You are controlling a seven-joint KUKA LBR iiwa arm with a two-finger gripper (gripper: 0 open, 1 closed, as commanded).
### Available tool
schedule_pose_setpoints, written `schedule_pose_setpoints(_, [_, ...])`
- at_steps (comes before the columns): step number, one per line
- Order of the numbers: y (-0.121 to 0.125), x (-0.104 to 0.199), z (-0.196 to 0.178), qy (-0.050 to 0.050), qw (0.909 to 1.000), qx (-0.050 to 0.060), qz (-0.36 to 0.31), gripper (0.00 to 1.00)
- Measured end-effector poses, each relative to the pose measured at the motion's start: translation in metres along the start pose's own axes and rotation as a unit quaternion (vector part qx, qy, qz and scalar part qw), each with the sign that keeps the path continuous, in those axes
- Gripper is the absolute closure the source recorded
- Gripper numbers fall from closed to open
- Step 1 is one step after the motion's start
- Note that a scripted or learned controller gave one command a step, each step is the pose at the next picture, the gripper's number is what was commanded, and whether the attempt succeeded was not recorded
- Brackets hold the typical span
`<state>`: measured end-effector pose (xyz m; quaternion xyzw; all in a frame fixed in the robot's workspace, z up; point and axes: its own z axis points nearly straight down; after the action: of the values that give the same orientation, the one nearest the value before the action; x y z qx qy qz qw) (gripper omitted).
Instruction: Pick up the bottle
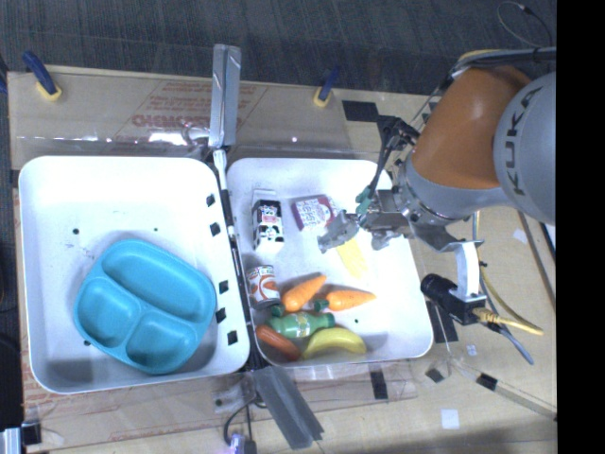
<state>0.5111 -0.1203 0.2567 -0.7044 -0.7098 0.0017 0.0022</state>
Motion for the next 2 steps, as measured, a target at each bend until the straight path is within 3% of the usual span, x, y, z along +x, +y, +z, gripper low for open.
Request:
schedule_pose_setpoints(1, [-0.035, 0.041, 0.067, 0.000, 0.9797, 0.001, 0.200, 0.00])
schedule_pose_setpoints(2, [-0.023, 0.029, 0.153, 0.003, 0.9334, -0.007, 0.359, 0.00])
